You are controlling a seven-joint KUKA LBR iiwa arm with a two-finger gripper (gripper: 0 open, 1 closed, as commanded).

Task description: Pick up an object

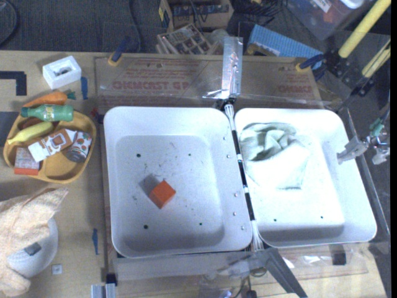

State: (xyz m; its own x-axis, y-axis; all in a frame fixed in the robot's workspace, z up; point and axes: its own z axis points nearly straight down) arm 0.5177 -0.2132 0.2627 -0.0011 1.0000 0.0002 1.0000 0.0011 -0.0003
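Orange block [164,194] sits corner-down, diamond-wise, in left bin [124,129].

Robotics lab, two white bins [118,129], workbench [37,64], cables [146,5]

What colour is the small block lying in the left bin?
Orange; the block shows plainly in the camera view, on the left bin's white floor.

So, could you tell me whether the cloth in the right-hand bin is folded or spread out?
Crumpled: the cloth lies bunched with uneven folds in the right bin.
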